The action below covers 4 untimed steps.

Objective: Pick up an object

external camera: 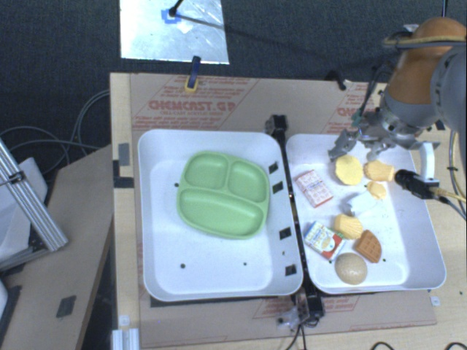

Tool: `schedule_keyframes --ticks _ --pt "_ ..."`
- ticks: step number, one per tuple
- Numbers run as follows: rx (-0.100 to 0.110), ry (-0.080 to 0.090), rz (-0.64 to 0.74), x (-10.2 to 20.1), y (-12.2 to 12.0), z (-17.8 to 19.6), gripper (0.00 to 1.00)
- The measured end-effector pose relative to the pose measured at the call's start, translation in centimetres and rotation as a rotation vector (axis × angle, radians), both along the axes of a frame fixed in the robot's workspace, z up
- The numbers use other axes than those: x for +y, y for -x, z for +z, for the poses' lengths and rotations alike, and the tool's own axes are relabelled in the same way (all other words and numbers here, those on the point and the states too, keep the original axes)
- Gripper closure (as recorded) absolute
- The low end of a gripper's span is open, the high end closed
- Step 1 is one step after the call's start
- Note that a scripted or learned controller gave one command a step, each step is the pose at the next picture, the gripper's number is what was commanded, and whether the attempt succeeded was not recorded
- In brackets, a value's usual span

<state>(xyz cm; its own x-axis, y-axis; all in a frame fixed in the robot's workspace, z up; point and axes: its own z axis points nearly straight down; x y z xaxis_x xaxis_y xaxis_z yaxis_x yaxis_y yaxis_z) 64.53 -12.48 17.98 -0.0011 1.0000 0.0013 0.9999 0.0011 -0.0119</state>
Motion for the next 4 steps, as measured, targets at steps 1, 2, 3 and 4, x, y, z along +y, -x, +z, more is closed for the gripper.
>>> schedule_keyframes --ticks 1,2,3,4 --pt "-0.013 0.002 0.002 0.0 -0.3 0.9 0.00" --pt "-0.012 0.001 0.005 0.3 -0.8 -5.1 0.00" --pt "-0.024 0.006 0.001 0.0 -1.2 -7.6 0.00" --pt "-0.029 0.006 0.004 0.1 -1.3 -6.7 1.00"
